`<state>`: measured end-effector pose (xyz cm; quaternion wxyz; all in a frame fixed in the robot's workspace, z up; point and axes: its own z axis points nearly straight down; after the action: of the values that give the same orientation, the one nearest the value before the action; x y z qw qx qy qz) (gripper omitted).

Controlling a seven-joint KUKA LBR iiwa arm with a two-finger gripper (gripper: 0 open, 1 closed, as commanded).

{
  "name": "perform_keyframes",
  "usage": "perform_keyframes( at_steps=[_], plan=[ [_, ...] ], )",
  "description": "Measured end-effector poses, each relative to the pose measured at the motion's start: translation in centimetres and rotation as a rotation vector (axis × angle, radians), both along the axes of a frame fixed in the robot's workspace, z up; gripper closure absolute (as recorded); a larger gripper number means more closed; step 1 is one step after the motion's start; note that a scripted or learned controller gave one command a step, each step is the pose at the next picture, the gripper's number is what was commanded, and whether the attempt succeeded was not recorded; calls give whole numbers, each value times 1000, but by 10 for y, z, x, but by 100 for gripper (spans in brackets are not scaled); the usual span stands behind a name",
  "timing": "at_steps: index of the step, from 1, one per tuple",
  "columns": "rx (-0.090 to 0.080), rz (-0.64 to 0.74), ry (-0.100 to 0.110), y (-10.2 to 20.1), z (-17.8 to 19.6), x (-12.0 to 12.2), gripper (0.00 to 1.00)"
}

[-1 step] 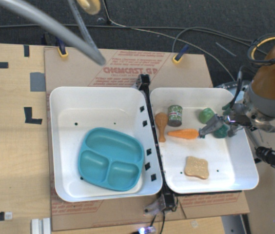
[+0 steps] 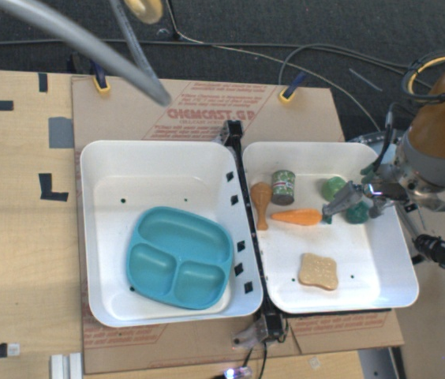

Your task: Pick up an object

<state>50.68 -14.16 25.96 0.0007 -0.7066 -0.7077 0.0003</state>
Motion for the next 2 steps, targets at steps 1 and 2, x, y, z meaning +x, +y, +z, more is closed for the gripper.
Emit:
perform_keyframes(
  at_steps=[1,2],
  plan=[
    [0,-1,3,1,-44,-6,0],
    [1,-2,6,2,-108,-11,0]
  ],
)
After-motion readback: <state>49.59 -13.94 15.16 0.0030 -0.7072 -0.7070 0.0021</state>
